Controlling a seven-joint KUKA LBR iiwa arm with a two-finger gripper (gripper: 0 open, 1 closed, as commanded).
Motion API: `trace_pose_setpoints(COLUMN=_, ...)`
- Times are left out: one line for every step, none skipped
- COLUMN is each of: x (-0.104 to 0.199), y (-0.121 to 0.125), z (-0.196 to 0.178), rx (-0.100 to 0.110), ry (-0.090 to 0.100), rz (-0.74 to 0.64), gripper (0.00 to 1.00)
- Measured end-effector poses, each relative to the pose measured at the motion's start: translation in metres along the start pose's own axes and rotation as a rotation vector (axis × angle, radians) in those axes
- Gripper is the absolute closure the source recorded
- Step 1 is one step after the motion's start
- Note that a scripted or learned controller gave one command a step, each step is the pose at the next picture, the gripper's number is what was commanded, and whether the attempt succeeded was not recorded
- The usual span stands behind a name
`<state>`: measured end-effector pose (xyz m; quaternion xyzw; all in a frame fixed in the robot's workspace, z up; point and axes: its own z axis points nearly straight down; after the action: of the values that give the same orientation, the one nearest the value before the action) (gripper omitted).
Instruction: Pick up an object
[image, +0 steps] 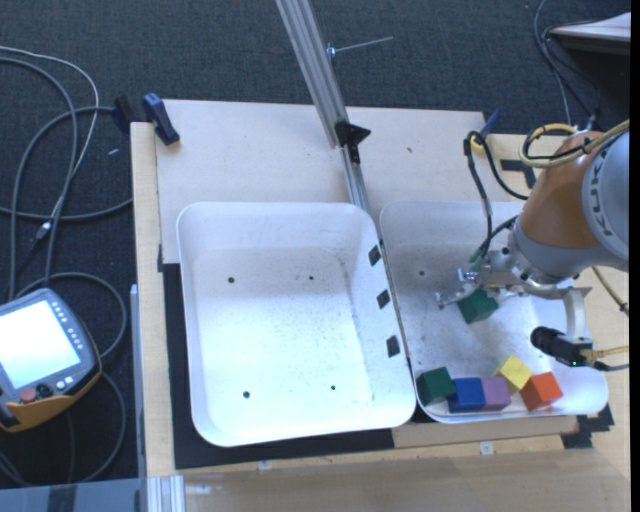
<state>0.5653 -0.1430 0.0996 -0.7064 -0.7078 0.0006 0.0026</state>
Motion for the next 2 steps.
trace_pose_setpoints(x=-0.001, y=0.002, z=-0.011, rx=-0.005, ry=0.0, rz=0.001, gripper=1.0)
trace_pose_setpoints(x=0.06, y=0.023, z=-0.033, rx=-0.008, ry=0.0, rz=-0.006, gripper=1.0)
